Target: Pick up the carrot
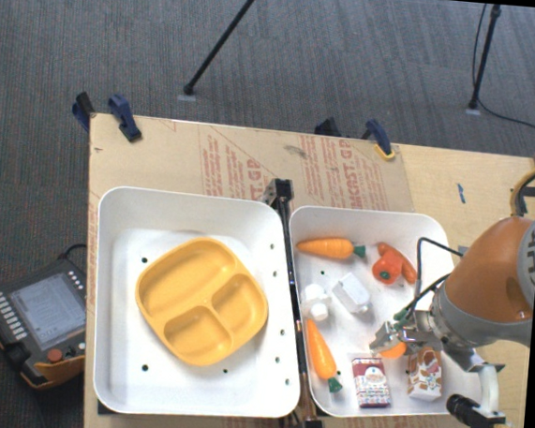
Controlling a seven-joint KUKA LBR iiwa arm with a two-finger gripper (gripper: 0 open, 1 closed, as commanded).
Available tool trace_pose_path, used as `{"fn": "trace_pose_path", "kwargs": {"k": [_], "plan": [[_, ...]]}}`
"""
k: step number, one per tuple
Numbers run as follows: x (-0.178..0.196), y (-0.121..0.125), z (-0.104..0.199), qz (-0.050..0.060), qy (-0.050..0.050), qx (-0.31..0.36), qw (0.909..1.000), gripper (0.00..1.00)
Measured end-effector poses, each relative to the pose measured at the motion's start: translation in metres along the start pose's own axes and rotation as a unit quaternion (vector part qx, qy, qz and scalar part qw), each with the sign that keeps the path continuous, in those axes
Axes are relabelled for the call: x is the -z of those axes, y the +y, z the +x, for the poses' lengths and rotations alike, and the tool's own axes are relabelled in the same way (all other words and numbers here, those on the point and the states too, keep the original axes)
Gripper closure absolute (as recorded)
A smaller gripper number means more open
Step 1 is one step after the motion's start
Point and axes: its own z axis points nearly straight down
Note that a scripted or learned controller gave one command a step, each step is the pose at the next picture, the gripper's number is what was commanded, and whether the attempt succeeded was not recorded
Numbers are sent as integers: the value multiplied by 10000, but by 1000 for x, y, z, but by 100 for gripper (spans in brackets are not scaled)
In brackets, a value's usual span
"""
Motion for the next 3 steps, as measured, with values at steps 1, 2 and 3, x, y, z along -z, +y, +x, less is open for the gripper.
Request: {"fn": "trace_pose_path", "kwargs": {"k": [1,2,3], "plan": [[98,55,116,-28,-7,45,10000,100],[125,43,142,-17,-14,36,10000,100],[133,35,189,-14,-14,37,10000,100]]}}
